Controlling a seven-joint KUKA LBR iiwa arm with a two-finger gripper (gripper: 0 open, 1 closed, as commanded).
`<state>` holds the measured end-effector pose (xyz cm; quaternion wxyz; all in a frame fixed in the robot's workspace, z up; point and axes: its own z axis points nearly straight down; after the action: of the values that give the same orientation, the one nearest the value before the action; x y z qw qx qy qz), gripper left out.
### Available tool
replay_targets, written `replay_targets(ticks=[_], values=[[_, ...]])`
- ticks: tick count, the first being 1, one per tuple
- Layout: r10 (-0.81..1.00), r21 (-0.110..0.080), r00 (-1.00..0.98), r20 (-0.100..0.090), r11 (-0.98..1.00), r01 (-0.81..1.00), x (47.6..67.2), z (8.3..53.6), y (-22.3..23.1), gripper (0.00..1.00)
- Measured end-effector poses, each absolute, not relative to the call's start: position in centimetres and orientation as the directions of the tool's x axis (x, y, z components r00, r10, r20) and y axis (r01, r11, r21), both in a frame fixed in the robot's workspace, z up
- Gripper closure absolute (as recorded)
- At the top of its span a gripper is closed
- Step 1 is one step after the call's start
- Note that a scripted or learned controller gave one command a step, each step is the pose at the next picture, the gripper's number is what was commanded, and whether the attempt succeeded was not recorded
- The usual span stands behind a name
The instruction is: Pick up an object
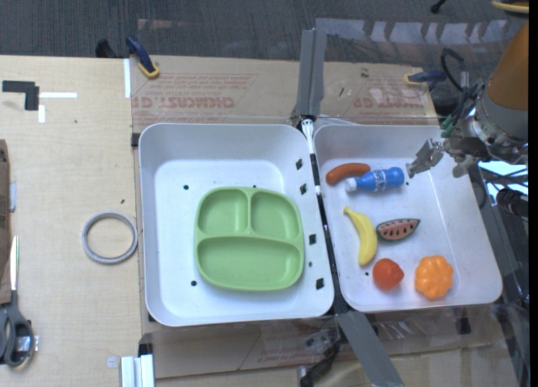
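The 2 shallow white plastic bins are sitting side by side: the left bin [160, 234] and the right bin [471, 234]. A green 3-compartment plastic tray [249, 239] is lying in the left bin. The grey arm with an orange band [511, 82] is reaching in from the right, its gripper [424, 161] hovering at the right bin's upper edge, just beside the blue and white bottle [376, 181]; I cannot tell how it is set. A yellow banana [364, 235], red sausage [347, 172], orange pumpkin-like toy [434, 277], watermelon slice [397, 229] and red tomato [387, 273] are lying apart below.
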<state>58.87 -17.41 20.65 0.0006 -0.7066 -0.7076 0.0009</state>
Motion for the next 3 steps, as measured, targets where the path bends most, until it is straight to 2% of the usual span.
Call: replay_targets(ticks=[1,2,3], values=[[1.000,-0.003,0.000,0.000,0.000,1.000,59.2,11.7,-16.6,0.00],[1.000,-0.003,0.002,0.000,-0.002,1.000,53.8,9.1,-16.1,0.00],[1.000,-0.002,0.006,0.000,-0.006,1.000,53.8,10.0,-16.2,1.00]])
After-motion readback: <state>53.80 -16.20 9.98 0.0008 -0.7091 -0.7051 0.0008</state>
